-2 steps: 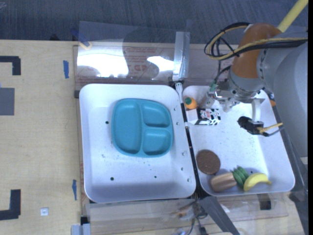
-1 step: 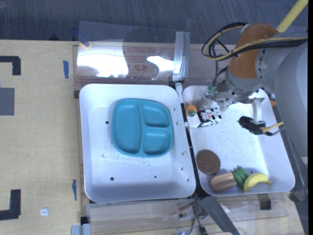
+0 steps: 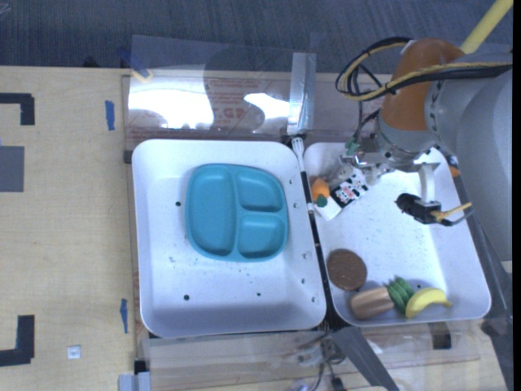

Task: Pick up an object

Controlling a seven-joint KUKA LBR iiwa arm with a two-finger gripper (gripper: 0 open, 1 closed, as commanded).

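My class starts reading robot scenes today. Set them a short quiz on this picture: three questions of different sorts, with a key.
1. True or false: the blue plate lies in the left bin.
2. Which lies nearest the banana? A) brown disc B) green item C) orange item
3. Fill in: the gripper is above the ___ bin.
Key: 1 true; 2 B; 3 right bin.

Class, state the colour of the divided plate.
The plate is light blue, clearest in the camera view.
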